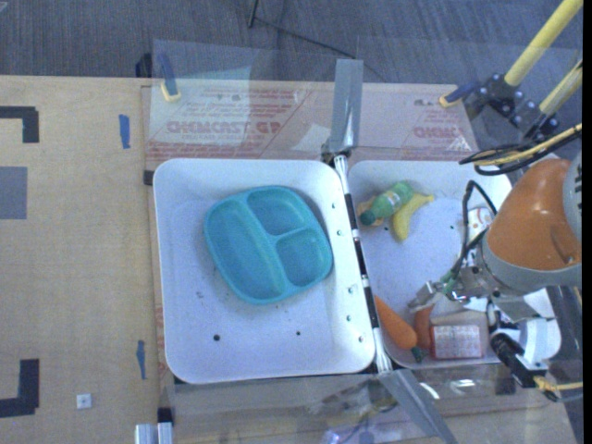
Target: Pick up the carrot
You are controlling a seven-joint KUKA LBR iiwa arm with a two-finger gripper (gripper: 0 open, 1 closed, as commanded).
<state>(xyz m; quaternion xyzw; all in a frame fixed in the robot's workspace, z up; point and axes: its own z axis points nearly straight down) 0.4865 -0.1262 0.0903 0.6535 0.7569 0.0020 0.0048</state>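
Hard to read, lower right of frame: the gripper [442, 289] is a dark tangle of metal and cable above the right bin [435, 248]. Whether it is spread or closed cannot be told from here, nor whether anything sits in it.

Just below the gripper lies a clear container [455, 339] with a red-orange end, its contents blurred. Its left end partly covers something orange, possibly the far end of the carrot; not certain.

Carrot [393, 324]: lower left corner of the right bin, lying at a slant against the dividing wall, resting on the bin floor. Near the gripper but below and left of it.

Arm [535, 225]: comes in from the right edge, orange band large and out of focus, cut off by the frame. Wrist angles down and left over the right bin's lower half.

Upper part of the right bin: a yellow banana [408, 215] with a green toy [383, 203] just beside it, touching or overlapping.

Left bin [185, 331]: a teal divided plate [268, 244], three compartments, lying flat near the centre.

Wooden bench [69, 248] at left carries black and blue tape marks.
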